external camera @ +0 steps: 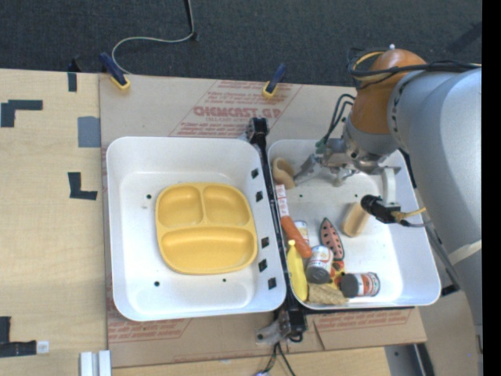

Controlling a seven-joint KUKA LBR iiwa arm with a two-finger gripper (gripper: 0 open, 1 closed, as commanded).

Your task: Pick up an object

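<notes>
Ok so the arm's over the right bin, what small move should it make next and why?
Probably lower the pincer toward something lying apart, such as the tan cylinder just below it. It hangs over the upper part of the right bin with nothing seen between its fingers, and most of the other items are crowded along the bin's lower left.
</notes>
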